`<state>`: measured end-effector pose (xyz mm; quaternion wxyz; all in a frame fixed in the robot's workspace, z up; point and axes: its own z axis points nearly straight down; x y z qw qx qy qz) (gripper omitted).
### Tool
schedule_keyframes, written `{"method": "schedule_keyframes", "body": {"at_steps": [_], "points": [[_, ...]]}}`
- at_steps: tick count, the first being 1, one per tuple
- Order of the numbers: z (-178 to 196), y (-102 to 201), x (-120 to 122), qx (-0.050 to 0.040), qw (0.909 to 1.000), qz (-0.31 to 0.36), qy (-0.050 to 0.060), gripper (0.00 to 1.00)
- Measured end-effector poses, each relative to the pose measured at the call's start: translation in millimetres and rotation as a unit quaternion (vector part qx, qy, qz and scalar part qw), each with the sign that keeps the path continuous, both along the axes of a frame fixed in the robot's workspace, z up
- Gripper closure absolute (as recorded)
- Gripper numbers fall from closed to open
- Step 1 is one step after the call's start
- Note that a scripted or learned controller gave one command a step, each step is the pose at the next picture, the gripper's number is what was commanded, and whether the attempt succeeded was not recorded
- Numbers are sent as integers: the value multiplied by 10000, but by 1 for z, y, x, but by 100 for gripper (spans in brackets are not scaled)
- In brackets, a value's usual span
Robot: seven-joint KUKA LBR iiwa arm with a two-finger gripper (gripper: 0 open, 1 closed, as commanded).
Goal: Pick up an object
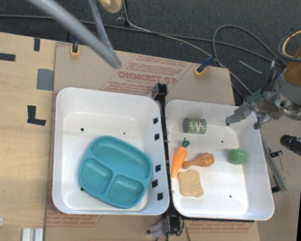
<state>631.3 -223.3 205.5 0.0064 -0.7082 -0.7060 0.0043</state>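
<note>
The right bin [259, 206] holds a small green can [194, 125] lying on its side, an orange carrot [179, 159], a tan drumstick-shaped piece [200, 160], a slice of toast [190, 183] and a small green round object [237, 156]. My gripper [245, 121] hovers over the bin's far right corner, above and to the right of the can. Its two fingers stand apart and open, with nothing between them.
A teal divided plate [115, 171] lies in the left bin [63, 135]. A black divider [160, 145] runs between the bins. Cables [238, 51] trail across the dark floor behind. A grey pole [60, 11] crosses the top left.
</note>
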Motion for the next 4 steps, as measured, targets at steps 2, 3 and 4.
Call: {"method": "schedule_keyframes", "body": {"at_steps": [2,3,4], "points": [[-35,1,8,-17,10000,28,-53,0],[-78,2,10,-19,10000,27,-58,0],[-123,3,10,-30,10000,31,-77,0]]}}
